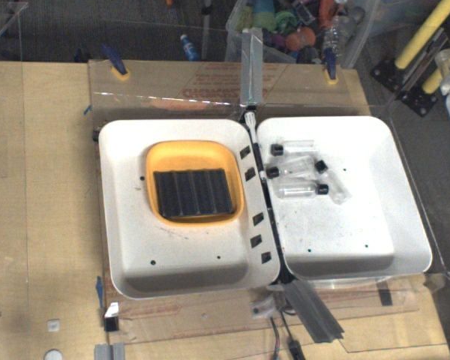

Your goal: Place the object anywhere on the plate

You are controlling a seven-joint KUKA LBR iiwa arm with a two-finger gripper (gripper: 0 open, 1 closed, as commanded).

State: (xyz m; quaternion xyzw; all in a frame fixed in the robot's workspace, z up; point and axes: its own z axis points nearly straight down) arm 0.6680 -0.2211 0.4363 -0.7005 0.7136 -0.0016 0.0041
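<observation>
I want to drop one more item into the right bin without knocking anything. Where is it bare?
The right bin is bare across its near half and along its right wall. The clear vials crowd its far-left part, beside the divider. In the left bin, the orange plate leaves a bare near strip.

No text, label, brand or number can be read anywhere; faint reddish print shows on the clear sheet (pixel 210 81) at the far side of the tabletop (pixel 30 201), too blurred to make out.
</observation>
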